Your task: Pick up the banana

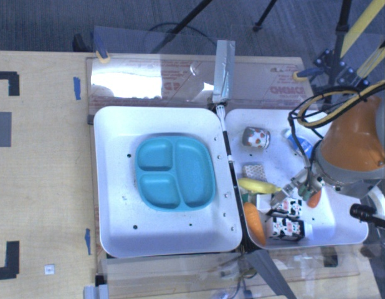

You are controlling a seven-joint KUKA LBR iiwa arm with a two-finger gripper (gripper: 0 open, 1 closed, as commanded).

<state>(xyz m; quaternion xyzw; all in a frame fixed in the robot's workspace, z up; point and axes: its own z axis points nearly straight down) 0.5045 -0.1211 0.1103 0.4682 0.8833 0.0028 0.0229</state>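
The yellow banana (257,185) lies in the right bin (348,229), close to its left wall and pointing left-right. My gripper (285,195) hangs low over the bin just off the banana's right end, below the grey wrist and orange band. Nothing is visibly lifted by it, and the banana rests on the bin floor.
The left bin (111,167) holds a turquoise divided plate (175,172). Around the banana lie an orange carrot (255,223), a green piece (245,198), a grey patterned card (255,170), a white-and-red cup (256,137), a black-and-white box (286,223) and a blue item (301,145).
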